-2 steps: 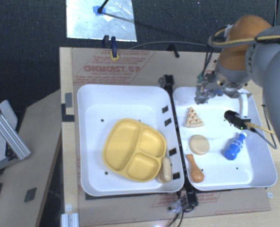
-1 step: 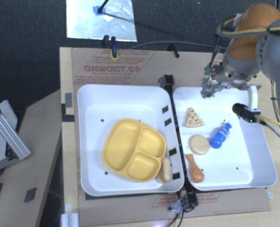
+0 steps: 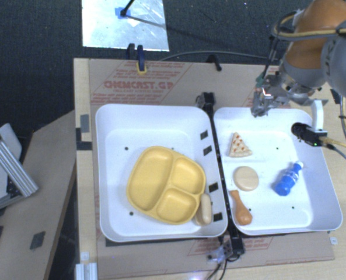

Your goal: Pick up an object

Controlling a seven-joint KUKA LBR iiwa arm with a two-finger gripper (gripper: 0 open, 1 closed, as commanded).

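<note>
Gripper (image 3: 261, 108) above far rim of right bin (image 3: 321, 182) (arm in from right), apart from all items; too small and blurred to tell its state. In right bin: pizza slice (image 3: 239, 145), round cookie (image 3: 246, 178), drumstick (image 3: 240, 208), blue bottle (image 3: 287, 179) lying tilted. Left bin (image 3: 111, 156) — yellow divided tray (image 3: 165, 185), bread roll (image 3: 205, 209) touching its near corner.

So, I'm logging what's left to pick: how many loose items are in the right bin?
4. A pizza slice toward the far left, a round tan disc below it, a drumstick near the front left, and a blue bottle to the right. None seem hidden.
</note>
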